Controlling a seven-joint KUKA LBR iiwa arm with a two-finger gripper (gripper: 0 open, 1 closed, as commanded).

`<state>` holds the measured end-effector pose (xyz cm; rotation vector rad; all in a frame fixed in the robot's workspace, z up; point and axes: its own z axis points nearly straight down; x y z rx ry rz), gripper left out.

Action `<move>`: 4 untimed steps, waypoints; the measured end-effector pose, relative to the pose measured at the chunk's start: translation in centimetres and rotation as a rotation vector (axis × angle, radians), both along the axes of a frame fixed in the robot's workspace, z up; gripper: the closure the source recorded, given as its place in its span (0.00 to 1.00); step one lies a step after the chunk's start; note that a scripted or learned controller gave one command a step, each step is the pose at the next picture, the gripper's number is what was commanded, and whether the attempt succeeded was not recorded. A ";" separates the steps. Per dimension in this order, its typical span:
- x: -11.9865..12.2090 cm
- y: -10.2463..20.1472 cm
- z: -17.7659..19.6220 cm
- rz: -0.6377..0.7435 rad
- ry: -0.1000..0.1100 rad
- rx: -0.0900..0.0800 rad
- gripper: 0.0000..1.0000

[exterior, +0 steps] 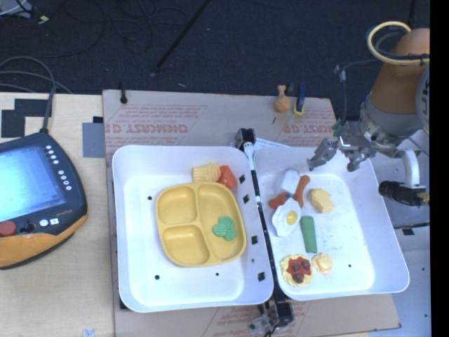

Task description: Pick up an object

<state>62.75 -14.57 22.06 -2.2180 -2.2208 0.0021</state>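
1. Hand [339, 155] sits over the back rim of the right bin [382, 237], fingers spread apart, nothing between them.
2. Right bin holds seven toy foods: one green stick [308, 234], long axis running front to back; one fried egg [285, 217]; one sausage [302, 189], tilted, upper end toward the back; one yellow cheese block [322, 201]; one small pizza [297, 269]; one pale yellow piece [323, 262] beside it; one red piece [278, 201].
3. Left bin [133, 258] holds one yellow divided plate [184, 243] with one green leafy piece [224, 228] in its right compartment.
4. One corn-coloured piece [206, 172] and one orange-red piece [227, 177] lie just behind the plate.
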 end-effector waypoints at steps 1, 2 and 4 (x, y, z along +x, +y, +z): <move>-7.9 -1.6 13.6 -0.007 -0.010 -0.003 0.00; -4.8 12.6 -3.4 0.010 0.008 0.004 0.00; -4.9 11.5 9.6 0.000 -0.007 -0.002 1.00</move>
